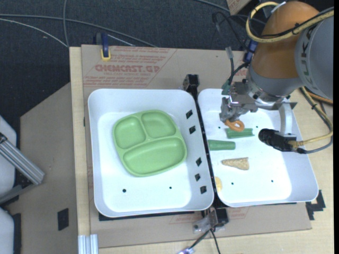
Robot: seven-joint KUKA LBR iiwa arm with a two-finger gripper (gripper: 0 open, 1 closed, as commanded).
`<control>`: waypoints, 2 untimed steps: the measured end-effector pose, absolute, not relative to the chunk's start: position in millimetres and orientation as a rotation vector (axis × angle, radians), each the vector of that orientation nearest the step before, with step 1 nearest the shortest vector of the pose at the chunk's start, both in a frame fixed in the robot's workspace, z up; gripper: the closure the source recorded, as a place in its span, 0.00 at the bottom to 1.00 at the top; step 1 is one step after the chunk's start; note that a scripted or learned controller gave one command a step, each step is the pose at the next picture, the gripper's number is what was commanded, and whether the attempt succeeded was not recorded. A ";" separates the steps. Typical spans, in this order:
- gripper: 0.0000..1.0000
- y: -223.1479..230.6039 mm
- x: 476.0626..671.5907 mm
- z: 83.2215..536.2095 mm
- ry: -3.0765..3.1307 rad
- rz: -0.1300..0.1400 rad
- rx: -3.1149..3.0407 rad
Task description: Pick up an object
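- Claw (233, 116) low over the far part of the right bin (296, 179), just above a small orange ring-shaped piece (235, 125); close enough to touch it perhaps, but contact not sure from this slant.
- Impossible to tell if apart or together, because hidden under the wrist body; so no claim of anything held.
- Orange piece lying flat on the bin floor, its near edge touching or overlapping a green flat bar (239, 134); probably the chosen target, judged from the position of the claw right over it.
- Other loose things in the same bin: a green stick-like piece (217, 145) near the divider side, a tan wedge like a slice of bread or chip (235, 164) nearer the camera, and a tiny yellow bit (218, 183) at the near-left corner.
- Left bin (100, 157) carrying only a green divided plate (150, 142), lying flat, well apart from the arm.
- Both bins side by side on the worktop (132, 62), clipped together in the middle, likely to stop sliding during picks.
- Risk: green bar so near may be caught together with the orange piece.
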State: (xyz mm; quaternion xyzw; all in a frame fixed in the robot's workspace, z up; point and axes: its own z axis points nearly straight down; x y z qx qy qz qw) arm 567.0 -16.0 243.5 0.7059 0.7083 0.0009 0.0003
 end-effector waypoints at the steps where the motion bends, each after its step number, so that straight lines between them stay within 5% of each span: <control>1: 1.00 23.2 590.6 232.2 2.223 0.002 2.218; 2: 1.00 63.9 619.7 229.0 2.225 0.004 2.217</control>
